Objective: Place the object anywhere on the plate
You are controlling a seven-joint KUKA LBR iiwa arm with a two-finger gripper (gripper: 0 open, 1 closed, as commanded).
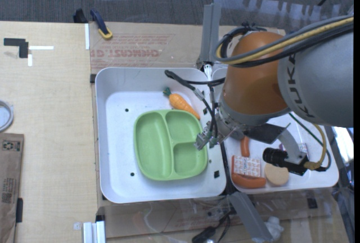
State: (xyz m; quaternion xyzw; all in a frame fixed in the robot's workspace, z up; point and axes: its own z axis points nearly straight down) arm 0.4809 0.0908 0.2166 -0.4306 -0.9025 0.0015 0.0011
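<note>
So the green plate [163, 149] is smooth plastic, a rounded rectangle split into three compartments, one long and two smaller, and it sits flat in a shallow white bin [112, 140] with glossy walls. The carrot [183, 103] is a little orange cone with a green tuft; it's lying in that same bin right at the plate's far right corner, pointed end aimed at the rim, not on the plate itself. Whether it's touching the rim or just beside it, I can't tell. The gripper [203, 139] hangs over the plate's right edge, about where the two small compartments meet, and it's a small grey metal bit under the arm [253, 76] with its big shiny orange dome. Honestly I can't tell how far open the gripper is or whether it's got anything in it, it's too small and cluttered there. Right of the plate is the second bin [320, 180], with a thin red sausage [245, 147], a flat square packet [246, 166] with a speckled red and white print, a fat reddish roll [249, 181] lying just nearer than the packet, and a round tan disc [276, 175]. Well beyond the plate on the pale wooden bench there's a blue and yellow clamp [100, 25]
</note>
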